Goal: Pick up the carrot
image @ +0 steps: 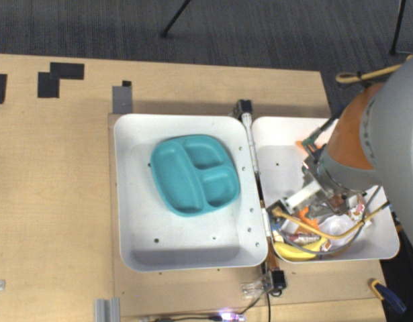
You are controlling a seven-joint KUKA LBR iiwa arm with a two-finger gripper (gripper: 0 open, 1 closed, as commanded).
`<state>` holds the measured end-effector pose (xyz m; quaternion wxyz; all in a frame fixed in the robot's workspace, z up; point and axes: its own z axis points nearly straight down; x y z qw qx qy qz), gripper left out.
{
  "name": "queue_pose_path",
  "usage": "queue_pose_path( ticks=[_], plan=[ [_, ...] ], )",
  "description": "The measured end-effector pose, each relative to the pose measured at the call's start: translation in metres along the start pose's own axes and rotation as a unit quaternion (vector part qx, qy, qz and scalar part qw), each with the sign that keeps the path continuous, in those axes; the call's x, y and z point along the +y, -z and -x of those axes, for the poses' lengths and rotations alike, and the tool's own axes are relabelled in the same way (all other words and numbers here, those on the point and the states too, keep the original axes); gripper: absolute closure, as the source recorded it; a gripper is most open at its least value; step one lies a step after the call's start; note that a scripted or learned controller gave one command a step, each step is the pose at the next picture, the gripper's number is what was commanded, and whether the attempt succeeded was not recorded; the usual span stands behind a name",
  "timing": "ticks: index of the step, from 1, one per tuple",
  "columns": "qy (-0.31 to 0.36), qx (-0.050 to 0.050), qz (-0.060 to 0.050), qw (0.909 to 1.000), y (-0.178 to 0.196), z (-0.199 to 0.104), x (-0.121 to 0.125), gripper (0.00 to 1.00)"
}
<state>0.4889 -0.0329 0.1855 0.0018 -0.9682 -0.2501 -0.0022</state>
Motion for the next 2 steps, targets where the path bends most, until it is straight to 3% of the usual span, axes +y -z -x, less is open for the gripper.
queue_pose_path(
  ticks=[1, 2],
  plan=[
    [0.000, -0.001, 0.000, 1.0000, -0.001, 0.001, 0.001, 0.00],
    [-0.020, 0.015, 0.016, 0.9996, -0.076, 0.016, 0.054, 0.00]
  ],
)
